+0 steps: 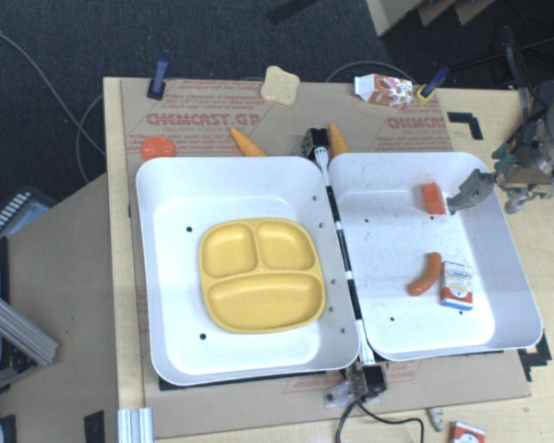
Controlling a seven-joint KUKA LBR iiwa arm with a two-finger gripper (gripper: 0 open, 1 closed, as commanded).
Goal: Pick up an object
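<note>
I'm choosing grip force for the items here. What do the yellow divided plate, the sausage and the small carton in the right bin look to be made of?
Yellow divided plate: probably moulded plastic, with a smooth, soft sheen and rounded compartments.
Sausage: likely toy plastic or rubber, uniformly orange-brown and slightly glossy.
Small carton: looks like printed card or plastic; too small to tell which.

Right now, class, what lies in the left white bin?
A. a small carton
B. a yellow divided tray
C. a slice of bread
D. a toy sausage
B: the yellow divided tray sits in the left white bin, while the toy sausage and small carton lie in the right bin, and the bread slice rests on the board behind.
</note>
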